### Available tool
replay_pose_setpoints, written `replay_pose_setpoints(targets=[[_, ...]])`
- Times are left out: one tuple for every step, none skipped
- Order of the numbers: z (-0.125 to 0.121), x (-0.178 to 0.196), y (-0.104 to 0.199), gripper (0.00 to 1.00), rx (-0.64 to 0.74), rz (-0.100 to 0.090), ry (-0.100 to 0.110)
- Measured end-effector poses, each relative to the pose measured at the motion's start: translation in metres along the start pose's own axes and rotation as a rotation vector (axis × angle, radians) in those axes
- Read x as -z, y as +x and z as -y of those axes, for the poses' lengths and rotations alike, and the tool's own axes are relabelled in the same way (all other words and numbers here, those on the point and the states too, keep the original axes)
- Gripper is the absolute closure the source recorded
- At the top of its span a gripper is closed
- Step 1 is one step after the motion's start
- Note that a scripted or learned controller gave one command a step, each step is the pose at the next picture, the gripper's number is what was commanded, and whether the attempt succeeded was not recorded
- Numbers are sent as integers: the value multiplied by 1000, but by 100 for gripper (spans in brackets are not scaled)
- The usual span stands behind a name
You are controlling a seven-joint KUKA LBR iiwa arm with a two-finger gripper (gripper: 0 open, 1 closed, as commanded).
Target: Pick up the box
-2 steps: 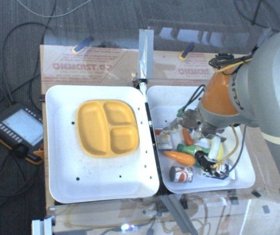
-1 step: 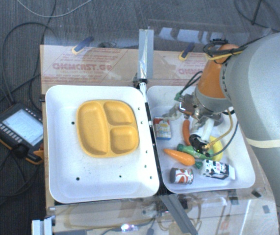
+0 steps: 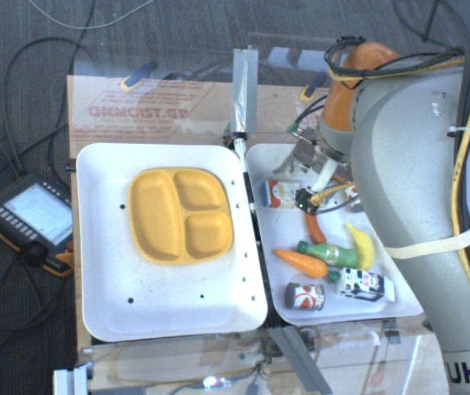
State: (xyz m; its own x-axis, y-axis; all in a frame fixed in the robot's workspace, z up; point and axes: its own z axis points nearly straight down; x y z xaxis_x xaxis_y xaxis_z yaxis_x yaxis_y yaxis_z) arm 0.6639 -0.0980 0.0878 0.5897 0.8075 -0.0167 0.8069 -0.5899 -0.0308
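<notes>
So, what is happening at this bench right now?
A grey robot arm reaches in from the right. Its gripper hangs over the far end of the right bin, just beside a small red and white box. The box lies in the bin, not lifted. A carrot, a green bottle, a banana, a can and a black and white carton lie nearer. The left bin holds a yellow tray.

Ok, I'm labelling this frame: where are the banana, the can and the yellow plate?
banana [image 3: 361, 246], camera view, middle of its curved body.
can [image 3: 304, 296], camera view, its red and white side.
yellow plate [image 3: 156, 216], camera view, floor of its long left compartment.
</notes>
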Motion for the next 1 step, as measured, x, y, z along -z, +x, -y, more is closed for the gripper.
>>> replay_pose_setpoints(targets=[[-3, 9, 2, 100, 0, -1, -20]])
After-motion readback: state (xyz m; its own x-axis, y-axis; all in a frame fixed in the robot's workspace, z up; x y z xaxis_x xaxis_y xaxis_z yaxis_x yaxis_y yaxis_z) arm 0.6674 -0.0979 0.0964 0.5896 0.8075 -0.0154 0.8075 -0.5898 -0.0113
